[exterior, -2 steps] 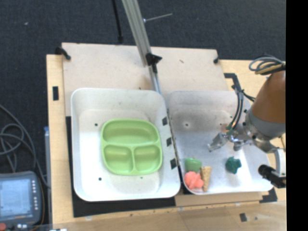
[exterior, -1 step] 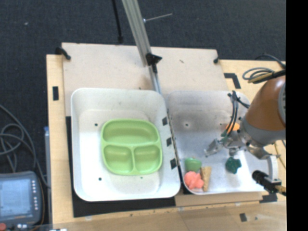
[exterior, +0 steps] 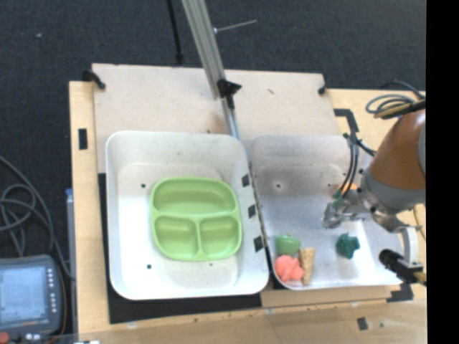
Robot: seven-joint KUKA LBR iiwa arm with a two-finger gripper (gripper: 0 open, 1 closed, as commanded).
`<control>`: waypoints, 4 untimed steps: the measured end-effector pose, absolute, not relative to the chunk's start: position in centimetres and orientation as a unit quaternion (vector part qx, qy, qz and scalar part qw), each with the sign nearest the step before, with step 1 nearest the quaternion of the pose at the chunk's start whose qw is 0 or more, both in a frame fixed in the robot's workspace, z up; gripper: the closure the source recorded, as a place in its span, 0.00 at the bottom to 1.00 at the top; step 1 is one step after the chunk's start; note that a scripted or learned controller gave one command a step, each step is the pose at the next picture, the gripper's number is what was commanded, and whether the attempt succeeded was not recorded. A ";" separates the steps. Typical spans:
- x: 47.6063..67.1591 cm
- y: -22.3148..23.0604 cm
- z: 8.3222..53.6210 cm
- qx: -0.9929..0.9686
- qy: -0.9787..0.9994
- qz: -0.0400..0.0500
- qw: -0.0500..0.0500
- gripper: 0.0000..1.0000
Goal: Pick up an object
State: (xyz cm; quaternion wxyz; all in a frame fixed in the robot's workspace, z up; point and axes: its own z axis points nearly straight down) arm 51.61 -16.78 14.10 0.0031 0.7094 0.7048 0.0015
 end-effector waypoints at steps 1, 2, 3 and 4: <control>50.9 -17.4 19.8 0.709 0.705 0.002 0.004 1.00; 51.2 -17.6 25.2 0.706 0.708 0.002 0.004 1.00; 54.3 -12.2 25.4 0.704 0.710 0.001 0.001 1.00; 56.0 -7.1 26.1 0.704 0.710 0.001 0.000 1.00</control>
